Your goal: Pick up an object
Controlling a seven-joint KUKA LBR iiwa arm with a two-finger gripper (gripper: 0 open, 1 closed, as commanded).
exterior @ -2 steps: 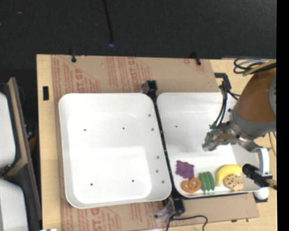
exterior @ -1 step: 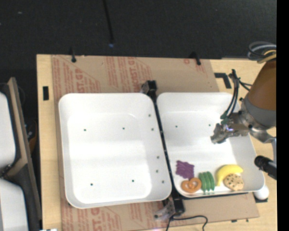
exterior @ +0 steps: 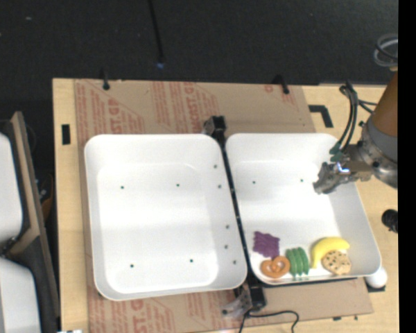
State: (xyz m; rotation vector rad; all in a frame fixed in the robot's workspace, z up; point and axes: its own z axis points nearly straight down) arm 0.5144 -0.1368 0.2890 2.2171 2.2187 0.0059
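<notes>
Cookie, banana, green piece, orange pretzel, purple piece: all bunched at near edge of right bin, touching or nearly, probably slid there. Any one is a pick candidate. Gripper hovering over bin's far-right part, well apart from cluster, holding nothing; can't tell open or closed. Left bin alongside. Red print on cardboard, unreadable.
</notes>
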